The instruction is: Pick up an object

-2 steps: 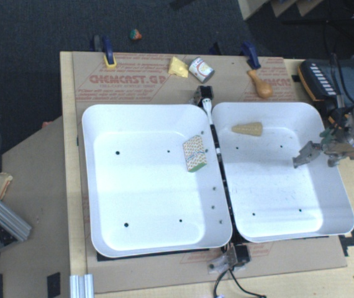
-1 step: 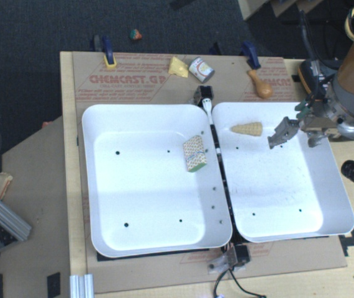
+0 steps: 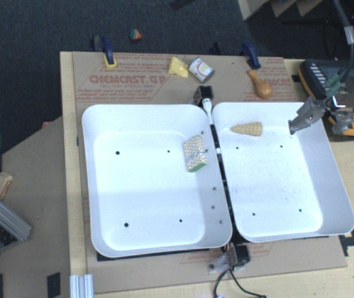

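A tan waffle-cone-shaped object [image 3: 247,128] lies on its side near the back of the right bin [image 3: 289,191]. In the left bin [image 3: 140,191], a small box with a speckled green and white pattern [image 3: 194,152] rests close to the right wall. My gripper [image 3: 300,121] hangs over the back right corner of the right bin, to the right of the cone and apart from it. Nothing shows in its grasp.
Behind the bins, several things lie on the board: a yellow piece [image 3: 178,67], a small white box [image 3: 200,69], a brown wooden piece [image 3: 261,85] and two blue clamps [image 3: 108,51]. A black-tipped tool [image 3: 205,97] sits at the seam between the bins.
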### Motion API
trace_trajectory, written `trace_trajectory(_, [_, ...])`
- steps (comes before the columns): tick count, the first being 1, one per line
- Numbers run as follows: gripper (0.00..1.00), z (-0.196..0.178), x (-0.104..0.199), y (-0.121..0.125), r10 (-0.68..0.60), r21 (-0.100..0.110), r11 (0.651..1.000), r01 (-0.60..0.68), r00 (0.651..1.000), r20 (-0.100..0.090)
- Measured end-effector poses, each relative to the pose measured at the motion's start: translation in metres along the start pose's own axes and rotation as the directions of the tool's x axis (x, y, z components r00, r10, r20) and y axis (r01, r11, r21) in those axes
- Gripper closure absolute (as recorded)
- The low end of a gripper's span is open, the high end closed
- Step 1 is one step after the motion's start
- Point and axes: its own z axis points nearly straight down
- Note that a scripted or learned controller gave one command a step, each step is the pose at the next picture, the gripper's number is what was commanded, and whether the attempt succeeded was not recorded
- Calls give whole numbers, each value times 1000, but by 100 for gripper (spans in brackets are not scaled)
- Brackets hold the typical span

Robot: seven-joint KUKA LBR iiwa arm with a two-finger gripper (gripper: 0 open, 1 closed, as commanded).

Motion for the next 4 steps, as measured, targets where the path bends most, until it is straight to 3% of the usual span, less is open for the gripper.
trace_trajectory(1, [100, -4, -1, 1, 3, 9, 1000, -3, 1000, 2])
trace_trajectory(2, [100, -58, -115, 11, 14, 5, 1000, -15, 1000, 7])
trace_trajectory(3, [100, 90, -71, -2, 3, 31, 1000, -3, 1000, -6])
trace_trajectory(4, [100, -8, -20, 62, -3, 0, 1000, 3, 1000, 1])
